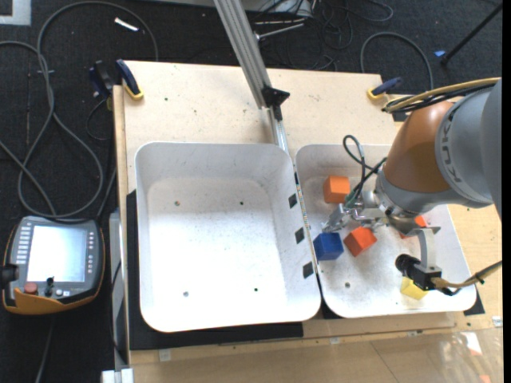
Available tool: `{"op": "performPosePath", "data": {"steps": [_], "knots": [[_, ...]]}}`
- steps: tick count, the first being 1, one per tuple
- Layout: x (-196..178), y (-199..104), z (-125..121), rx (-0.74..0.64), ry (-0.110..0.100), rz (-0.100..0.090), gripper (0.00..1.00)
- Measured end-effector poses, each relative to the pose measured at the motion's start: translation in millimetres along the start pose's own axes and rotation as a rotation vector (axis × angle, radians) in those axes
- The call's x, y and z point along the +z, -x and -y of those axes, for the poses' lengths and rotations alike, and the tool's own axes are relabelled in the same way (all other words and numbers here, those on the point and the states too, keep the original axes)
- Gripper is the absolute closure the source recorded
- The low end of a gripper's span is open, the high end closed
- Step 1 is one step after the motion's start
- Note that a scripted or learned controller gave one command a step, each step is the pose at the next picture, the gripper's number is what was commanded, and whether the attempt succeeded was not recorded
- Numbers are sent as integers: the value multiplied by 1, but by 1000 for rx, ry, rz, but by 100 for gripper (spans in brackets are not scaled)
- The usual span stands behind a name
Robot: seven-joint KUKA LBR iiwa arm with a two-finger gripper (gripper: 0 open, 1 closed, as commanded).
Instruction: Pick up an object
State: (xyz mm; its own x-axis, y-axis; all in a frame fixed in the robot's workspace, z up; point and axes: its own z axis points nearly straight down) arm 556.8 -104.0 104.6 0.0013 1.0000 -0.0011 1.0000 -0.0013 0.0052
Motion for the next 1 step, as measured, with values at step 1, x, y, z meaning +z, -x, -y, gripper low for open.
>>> {"op": "performPosePath", "data": {"steps": [1], "knots": [[7,3,43,1,2,2,0]]}}
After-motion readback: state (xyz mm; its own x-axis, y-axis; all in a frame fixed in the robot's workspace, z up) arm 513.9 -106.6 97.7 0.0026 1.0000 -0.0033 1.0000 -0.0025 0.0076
